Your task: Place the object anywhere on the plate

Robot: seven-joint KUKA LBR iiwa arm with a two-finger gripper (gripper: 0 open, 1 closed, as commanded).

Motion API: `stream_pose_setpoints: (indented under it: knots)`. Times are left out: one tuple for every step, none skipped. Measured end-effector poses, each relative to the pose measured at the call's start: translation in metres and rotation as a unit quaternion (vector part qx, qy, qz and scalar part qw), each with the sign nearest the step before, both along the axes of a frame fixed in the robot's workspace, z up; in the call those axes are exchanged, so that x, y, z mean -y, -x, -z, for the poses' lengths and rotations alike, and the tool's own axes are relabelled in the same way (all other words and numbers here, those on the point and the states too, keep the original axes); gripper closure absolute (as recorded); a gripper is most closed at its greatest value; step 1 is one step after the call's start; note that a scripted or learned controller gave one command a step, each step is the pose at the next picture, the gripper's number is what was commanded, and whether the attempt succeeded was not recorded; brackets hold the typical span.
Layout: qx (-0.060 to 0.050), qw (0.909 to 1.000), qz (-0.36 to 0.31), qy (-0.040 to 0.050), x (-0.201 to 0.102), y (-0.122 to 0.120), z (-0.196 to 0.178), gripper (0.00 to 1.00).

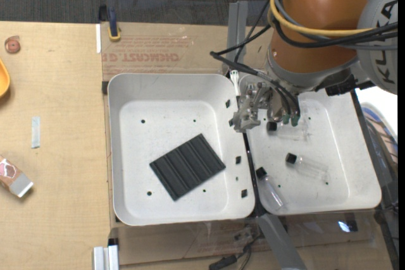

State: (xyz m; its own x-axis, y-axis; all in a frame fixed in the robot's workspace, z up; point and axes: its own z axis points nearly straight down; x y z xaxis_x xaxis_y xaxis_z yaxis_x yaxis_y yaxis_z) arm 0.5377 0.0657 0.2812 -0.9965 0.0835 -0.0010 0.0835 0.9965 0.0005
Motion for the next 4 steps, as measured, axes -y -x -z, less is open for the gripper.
stream_pose_setpoints:
  knots:
    - [0.002,0.9767,-0.215,-0.0003,-0.032,0.007,-0.023,1.0]
    - [0.001,0.9457,-0.325,-0.0002,-0.016,-0.016,0.001,1.0]
    - [0.001,0.8636,-0.504,-0.0006,0.021,-0.024,0.027,1.0]
    - [0.002,0.6557,-0.755,-0.0005,-0.012,-0.074,0.012,1.0]
